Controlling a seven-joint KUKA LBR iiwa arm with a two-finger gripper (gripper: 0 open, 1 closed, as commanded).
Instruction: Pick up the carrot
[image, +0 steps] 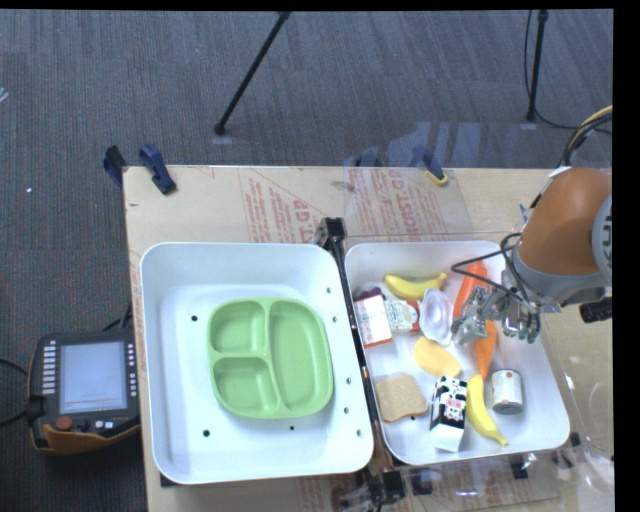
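The carrot (485, 352) is a long orange piece lying in the right bin (545, 425), right of centre. A second orange length (466, 290) shows just above it; whether it belongs to the same carrot is hidden by the gripper. My gripper (497, 317) hangs low over the gap between these two orange parts, under the arm's orange band (562, 232). Its metal parts overlap the carrot's upper end, and I cannot make out a grasp.
The right bin also holds a banana (415, 285), a second banana (486, 412), toast (400, 397), a milk carton (450, 410), a can (506, 390), a clear cup (436, 312), a yellow piece (437, 357) and a small box (373, 320). A green divided plate (270, 357) lies in the left bin (165, 300).
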